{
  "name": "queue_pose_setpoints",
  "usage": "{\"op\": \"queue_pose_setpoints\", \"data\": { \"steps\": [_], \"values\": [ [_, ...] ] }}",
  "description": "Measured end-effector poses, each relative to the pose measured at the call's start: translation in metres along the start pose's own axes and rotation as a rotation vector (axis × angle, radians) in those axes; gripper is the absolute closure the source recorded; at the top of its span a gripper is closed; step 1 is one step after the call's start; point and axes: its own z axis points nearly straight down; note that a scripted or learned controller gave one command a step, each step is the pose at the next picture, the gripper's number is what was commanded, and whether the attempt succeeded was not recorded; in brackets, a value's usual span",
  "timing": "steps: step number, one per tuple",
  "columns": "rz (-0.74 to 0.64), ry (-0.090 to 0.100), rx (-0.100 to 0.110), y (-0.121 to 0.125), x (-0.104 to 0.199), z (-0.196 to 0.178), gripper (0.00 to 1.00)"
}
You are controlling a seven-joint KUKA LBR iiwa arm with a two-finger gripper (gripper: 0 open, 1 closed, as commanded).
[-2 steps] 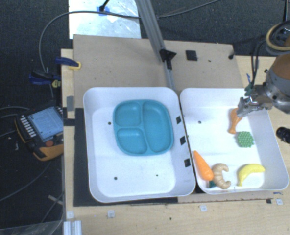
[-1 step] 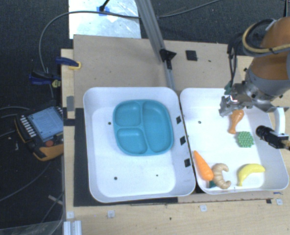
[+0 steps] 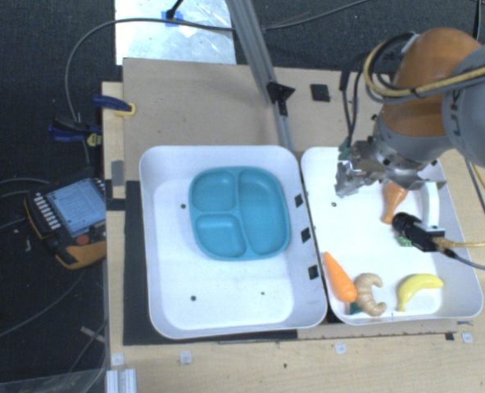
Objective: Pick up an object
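My gripper (image 3: 351, 177) hangs over the upper left part of the right bin (image 3: 341, 219), with bare white floor beneath it. Just to its right, an orange carrot-like piece (image 3: 391, 202) lies partly under the wrist. Along that bin's front edge lie a carrot (image 3: 338, 276), a tan curled piece (image 3: 371, 292) and a yellow banana (image 3: 418, 288). No object shows between the fingers.
The left bin (image 3: 170, 301) holds a blue divided plate (image 3: 239, 212). A black cable connector (image 3: 412, 232) and a yellow cable hang from the wrist over the right bin. A metal pole (image 3: 259, 51) slants down to the bins' back edge.
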Motion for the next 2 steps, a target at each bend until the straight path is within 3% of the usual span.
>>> {"op": "queue_pose_setpoints", "data": {
  "steps": [2],
  "values": [
    [0.001,0.000,-0.001,0.009,0.110,0.002,1.00]
  ]
}}
